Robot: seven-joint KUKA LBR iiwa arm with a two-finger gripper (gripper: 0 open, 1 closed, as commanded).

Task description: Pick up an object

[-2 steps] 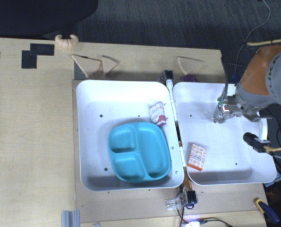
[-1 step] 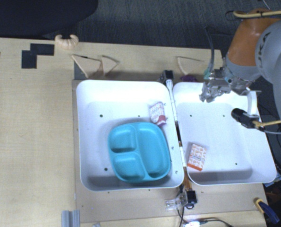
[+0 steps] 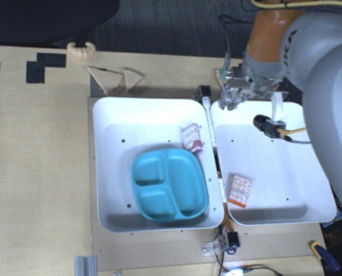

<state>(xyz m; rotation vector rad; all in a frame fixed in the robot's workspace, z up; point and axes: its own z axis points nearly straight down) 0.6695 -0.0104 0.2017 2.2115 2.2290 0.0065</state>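
The nearest candidate for pickup is the small orange-and-white printed packet [image 3: 239, 190]. It lies flat on the floor of the right-hand shallow white bin [image 3: 274, 165], near that bin's front-left corner, just beside the wall it shares with the left-hand white bin [image 3: 110, 154]. Its long axis runs roughly front to back, tilted slightly.

We see the claw [image 3: 231, 99] at the far-left corner of the right bin, over the rim. We cannot tell from this view whether it is apart or together, and nothing shows between its tips. The packet therefore lies toward the front of the worktop [image 3: 38, 171] from the claw, well apart from it, along almost the same left-hand wall line. We judge that the coming move calls for travel forward along that wall, then a descent.

Further out, the left bin holds a turquoise plastic three-compartment tray [image 3: 169, 184] and, touching its far-right rim, a small red-and-white wrapper [image 3: 191, 137]. Both lie across the dividing wall from the claw.
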